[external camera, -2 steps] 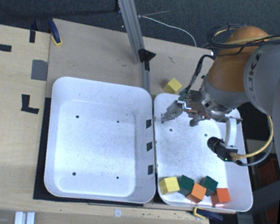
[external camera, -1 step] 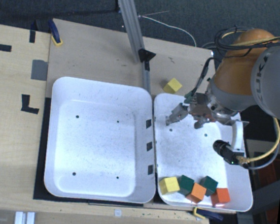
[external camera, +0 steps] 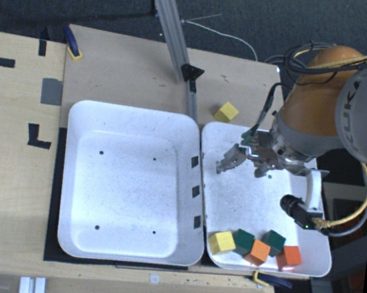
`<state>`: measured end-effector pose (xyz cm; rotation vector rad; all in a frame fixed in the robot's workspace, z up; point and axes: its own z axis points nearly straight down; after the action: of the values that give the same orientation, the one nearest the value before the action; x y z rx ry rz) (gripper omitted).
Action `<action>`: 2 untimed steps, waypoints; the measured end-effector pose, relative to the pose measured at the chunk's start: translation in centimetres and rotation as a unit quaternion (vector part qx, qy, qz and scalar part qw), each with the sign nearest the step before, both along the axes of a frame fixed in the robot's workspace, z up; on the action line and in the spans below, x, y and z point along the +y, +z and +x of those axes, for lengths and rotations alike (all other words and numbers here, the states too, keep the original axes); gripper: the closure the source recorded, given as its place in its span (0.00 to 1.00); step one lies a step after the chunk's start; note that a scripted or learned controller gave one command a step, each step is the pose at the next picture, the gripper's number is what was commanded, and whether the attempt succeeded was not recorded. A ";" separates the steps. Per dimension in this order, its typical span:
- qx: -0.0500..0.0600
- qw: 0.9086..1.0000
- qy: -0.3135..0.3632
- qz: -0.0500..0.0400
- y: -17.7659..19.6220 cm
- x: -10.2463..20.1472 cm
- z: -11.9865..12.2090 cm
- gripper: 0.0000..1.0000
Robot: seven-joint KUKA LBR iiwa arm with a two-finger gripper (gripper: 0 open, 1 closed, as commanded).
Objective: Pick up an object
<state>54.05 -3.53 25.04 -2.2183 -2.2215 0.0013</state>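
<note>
My gripper (external camera: 244, 165) hangs over the upper part of the right bin (external camera: 244, 197), its two fingers spread open with nothing between them. Several small blocks lie along that bin's near edge: a yellow block (external camera: 223, 241), a dark green block (external camera: 243, 239), an orange block (external camera: 259, 251), a second green block (external camera: 274, 241) and a red-orange block (external camera: 290, 256). They sit well below the gripper, apart from it. Another yellow block (external camera: 227, 112) rests on the bench just beyond the right bin's far rim.
The left bin (external camera: 125, 182) sits beside the right one, their rims touching in the middle. A grey pole (external camera: 175, 34) slants down from the top to the bins' far junction. The arm's orange band (external camera: 318, 93) and cables loom at the right.
</note>
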 end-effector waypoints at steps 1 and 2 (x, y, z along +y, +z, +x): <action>0.001 1.000 -0.001 -0.001 -0.9 -0.4 -1.3 0.00; 0.001 1.000 -0.001 -0.001 -0.9 -0.5 -5.0 0.00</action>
<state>49.09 -4.05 24.15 -2.2199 -2.2189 0.0051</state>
